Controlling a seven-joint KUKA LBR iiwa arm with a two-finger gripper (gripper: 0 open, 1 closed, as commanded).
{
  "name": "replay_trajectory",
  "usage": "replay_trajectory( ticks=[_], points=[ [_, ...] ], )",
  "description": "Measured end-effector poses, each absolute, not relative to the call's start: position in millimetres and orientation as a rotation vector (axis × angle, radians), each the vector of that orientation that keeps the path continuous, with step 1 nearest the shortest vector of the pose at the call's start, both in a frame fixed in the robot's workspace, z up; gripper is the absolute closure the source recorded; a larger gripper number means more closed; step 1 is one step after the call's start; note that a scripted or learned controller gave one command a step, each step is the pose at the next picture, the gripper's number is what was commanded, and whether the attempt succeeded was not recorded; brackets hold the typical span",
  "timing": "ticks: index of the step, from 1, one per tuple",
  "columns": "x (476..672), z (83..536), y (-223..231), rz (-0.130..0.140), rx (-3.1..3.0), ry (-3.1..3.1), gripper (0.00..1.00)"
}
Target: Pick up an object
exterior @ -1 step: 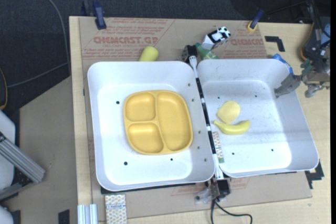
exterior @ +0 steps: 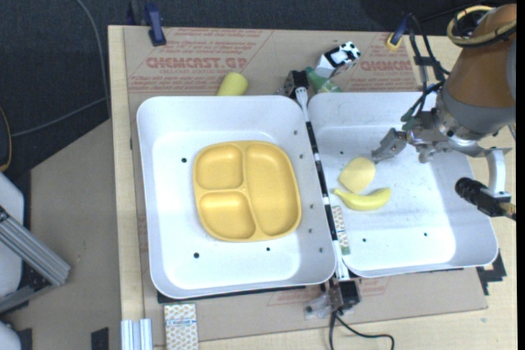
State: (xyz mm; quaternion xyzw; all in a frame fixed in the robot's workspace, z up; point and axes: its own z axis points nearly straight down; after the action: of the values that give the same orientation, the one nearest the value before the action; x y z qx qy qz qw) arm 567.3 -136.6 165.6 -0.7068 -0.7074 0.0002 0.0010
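two shallow white bins sit side by side on the desk (exterior: 123,176). the left bin (exterior: 164,242) holds a yellow divided plate (exterior: 246,191) with three compartments, lying flat near its middle. in the right bin (exterior: 426,246) a yellow banana (exterior: 365,198) lies just beside a pale yellow rounded object (exterior: 358,174), the two touching or nearly so. the gripper (exterior: 392,145) hangs over the right bin, near the rounded object but apart from it. a small yellow object (exterior: 233,84) rests on the desk behind the left bin.

Bright, even overhead light nearly washes out the white bins (exterior: 230,115); soft, short shadows sit just beside the yellow plate (exterior: 246,191) in the left one. Focus is mildly soft throughout, the surrounding floor dim.
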Motion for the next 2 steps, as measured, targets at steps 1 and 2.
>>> replay_trajectory(
  ticks=[1, 2],
  points=[
    [562.6, 114, -100, 0.002, -2.218, -2.221, 0.00],
    [547.5, 84, -105, 0.001, -2.221, -2.219, 0.00]
  ],
)
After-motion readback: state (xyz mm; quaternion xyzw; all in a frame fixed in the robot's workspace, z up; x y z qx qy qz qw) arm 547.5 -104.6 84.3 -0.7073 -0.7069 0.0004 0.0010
